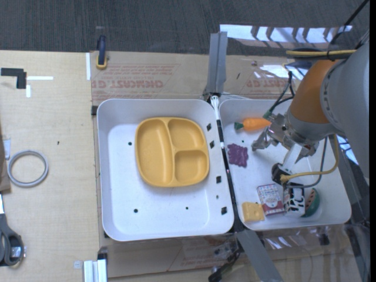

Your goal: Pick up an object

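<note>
Pincer (281,153) hangs spread and empty over the right bin (335,213), with several small things crowded below it.

None of the candidates is between the fingers: the carrot (256,123) lies just to the far left of them, the purple piece (237,155) to the left, and the red packet (269,197), yellow block (252,211) and watermelon slice (309,202) cluster at the near wall. My worry is a miss: descending here could land on bare floor between them, or nudge the carrot away sideways.
</note>
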`<state>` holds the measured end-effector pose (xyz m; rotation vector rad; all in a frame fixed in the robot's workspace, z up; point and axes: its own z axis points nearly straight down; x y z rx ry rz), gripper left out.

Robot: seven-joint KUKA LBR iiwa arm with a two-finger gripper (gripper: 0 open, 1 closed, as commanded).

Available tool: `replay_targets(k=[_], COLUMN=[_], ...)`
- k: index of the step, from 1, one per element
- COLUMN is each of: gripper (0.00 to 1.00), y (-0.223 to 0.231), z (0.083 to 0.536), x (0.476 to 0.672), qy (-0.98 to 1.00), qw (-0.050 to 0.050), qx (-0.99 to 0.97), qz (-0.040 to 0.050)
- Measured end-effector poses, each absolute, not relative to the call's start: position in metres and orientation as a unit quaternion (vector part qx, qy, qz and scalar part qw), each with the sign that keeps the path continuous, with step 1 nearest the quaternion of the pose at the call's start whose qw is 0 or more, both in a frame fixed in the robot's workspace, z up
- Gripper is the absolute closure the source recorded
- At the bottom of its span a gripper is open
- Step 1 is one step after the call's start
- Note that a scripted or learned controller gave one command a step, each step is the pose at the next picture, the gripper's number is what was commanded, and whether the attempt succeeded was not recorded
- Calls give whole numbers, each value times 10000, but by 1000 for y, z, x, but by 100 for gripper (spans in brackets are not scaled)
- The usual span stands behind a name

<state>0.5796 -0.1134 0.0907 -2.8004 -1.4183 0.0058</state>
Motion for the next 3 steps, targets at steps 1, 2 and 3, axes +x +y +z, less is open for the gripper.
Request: replay_targets(k=[1, 2, 3], gripper=[0, 0, 100], y=[-138, -105, -105], z=[91, 91, 100], x=[553, 610, 610], qy=[-3232, -2375, -2393], qw=[15, 4, 3], qx=[-9463, -9714, -9709], qz=[21, 20, 40])
